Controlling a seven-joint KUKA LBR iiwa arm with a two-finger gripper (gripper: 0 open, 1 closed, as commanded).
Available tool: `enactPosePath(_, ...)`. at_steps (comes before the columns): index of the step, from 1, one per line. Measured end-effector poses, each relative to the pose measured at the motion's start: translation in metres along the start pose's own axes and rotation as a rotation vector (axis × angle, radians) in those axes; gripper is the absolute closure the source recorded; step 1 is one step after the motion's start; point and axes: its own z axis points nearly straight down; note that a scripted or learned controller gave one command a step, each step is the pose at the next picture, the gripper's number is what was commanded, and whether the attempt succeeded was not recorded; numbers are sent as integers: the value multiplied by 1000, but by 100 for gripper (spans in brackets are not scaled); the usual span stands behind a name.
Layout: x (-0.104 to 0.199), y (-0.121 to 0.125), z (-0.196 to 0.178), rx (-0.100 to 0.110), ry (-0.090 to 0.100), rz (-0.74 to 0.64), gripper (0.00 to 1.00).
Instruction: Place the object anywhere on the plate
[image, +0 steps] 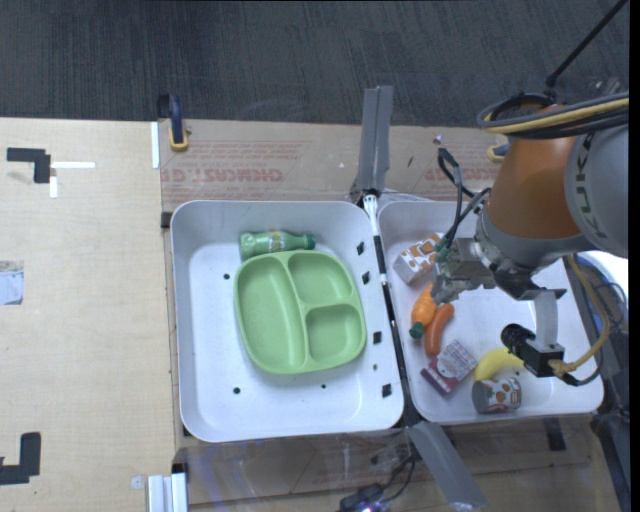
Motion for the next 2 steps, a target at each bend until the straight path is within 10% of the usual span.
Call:
enactPosePath(1, 93, 38, 0, 0, 0, 130, 100)
enactPosePath(2, 37, 88, -44, -1, -1, 431, 100)
